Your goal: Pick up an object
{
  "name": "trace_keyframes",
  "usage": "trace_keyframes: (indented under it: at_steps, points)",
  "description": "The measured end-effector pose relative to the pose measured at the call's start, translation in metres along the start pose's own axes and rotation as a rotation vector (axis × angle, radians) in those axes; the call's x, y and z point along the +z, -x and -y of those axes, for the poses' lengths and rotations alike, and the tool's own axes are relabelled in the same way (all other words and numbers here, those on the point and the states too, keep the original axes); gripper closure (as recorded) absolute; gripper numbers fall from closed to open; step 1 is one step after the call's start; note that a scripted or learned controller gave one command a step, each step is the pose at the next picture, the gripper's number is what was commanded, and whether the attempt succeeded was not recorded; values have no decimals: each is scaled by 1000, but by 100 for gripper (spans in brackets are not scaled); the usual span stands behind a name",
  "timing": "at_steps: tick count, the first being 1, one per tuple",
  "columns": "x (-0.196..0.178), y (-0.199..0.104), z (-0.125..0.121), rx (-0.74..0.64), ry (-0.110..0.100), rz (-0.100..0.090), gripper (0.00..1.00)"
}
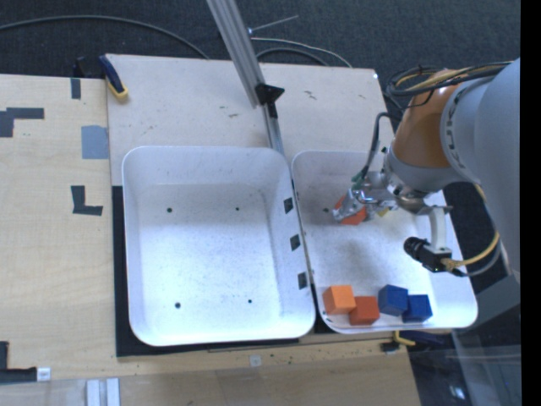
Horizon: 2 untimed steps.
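Gripper (pixel 353 208) is down inside the right bin (pixel 385 163), in its upper half, and there's a small orange-red object (pixel 354 214) right at the fingertips. It looks like it sits between the fingers, so I'd say they're pinched on it, though the metal bits crowd that spot and it's hard to see whether the piece is off the bin floor or resting on it.

Going left to right from there: the left bin (pixel 135 227) sits right up against the right bin, sharing the middle divider. Behind the left bin, a grey aluminium rail (pixel 235 36) slants down toward the seam between the two bins, and a blue and yellow clamp handle (pixel 112 76) lies on the bench near its far left corner.

In the right bin, along the near edge well below the gripper, there's a row of blocks: an orange block (pixel 340 299), a darker red-orange block (pixel 364 310) touching it, then a blue block (pixel 393 299) and a second blue block (pixel 417 308) just beside that one.

The arm (pixel 456 134), with its orange band, comes in over the right bin's right side.
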State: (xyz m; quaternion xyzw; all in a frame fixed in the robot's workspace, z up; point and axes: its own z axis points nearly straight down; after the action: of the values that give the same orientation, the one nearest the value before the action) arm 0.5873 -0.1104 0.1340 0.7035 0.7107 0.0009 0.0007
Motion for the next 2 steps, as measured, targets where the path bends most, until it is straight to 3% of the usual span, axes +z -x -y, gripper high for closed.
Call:
trace_keyframes:
  at_steps: [1,2]
  points:
    - [-61,-76,-12,0,2,-3,100]
    - [-57,-132,59,4,-11,-2,100]
